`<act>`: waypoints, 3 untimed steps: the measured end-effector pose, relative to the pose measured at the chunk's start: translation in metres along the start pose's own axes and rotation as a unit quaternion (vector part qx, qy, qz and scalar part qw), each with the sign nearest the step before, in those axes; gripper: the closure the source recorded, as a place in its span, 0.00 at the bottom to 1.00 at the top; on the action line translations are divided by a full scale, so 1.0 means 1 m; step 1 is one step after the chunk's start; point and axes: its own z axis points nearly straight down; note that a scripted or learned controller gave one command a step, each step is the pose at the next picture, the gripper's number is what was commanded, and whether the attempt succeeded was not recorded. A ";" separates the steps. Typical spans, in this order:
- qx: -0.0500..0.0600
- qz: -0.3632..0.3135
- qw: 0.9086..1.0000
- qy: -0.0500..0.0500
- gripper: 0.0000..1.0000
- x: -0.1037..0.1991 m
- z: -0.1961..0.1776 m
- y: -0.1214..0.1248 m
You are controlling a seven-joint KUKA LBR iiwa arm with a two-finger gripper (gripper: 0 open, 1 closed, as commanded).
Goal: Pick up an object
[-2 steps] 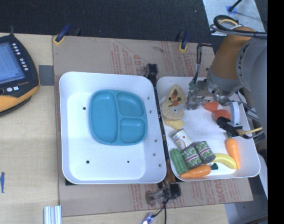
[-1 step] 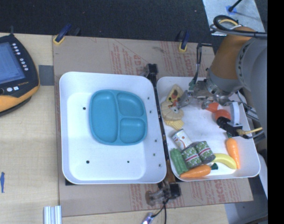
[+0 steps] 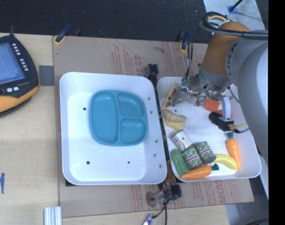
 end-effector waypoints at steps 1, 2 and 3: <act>0.001 -0.001 1.000 0.001 0.00 -0.001 0.000 0.001; 0.001 0.000 1.000 0.000 0.00 -0.001 0.000 0.001; 0.001 0.000 1.000 0.000 0.00 -0.001 0.000 0.001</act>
